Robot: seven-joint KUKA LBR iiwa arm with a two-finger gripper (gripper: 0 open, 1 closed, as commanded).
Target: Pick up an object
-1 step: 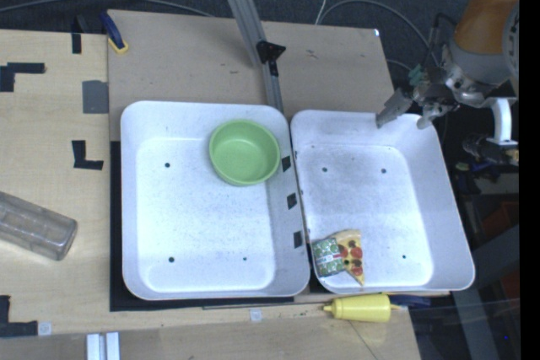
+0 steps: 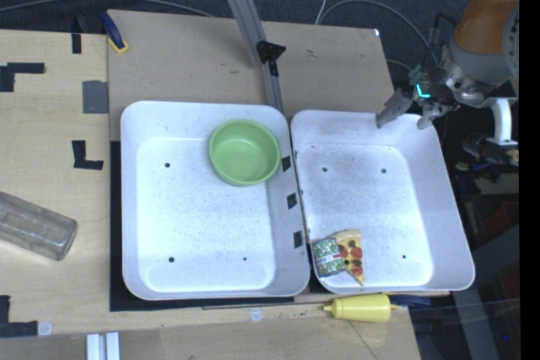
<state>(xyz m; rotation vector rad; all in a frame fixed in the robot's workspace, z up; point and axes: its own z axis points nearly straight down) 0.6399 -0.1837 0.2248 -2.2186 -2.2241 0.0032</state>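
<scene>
Bench [image 2: 194, 55] holds two shallow white bins side by side: left bin [image 2: 152, 206] and right bin [image 2: 422, 206], seen from above at a slant. Grey arm [image 2: 485, 29] with orange band comes in from the right edge and stops over the far right corner of the right bin. Gripper [image 2: 407, 111] hangs at that bin's far rim, two fingers spread apart with nothing between them, so released and carrying nothing. Candidate things, big to small: green bowl [image 2: 245, 152] sits upright in the left bin near its far right corner, close to the wall shared with the right bin; clear plastic bottle [image 2: 34, 225] lies on its side on the bench well left of both bins, out of play; yellow bottle [image 2: 364, 308] lies on its side on the bench just outside the right bin's near rim, long axis running left-right; small printed packet [image 2: 339, 255] lies flat in the right bin at its near left corner, touching or almost touching the wall, slightly tilted. Key relation: packet is the one thing in the bin the gripper is over, and it lies diagonally across that bin, toward the camera and left of the gripper, well apart. Bowl lies further left, across the divider. Judgement: pick not started, gripper must travel to the near-left corner and drop; packet is flat and hugs the wall, so a miss looks likely
</scene>
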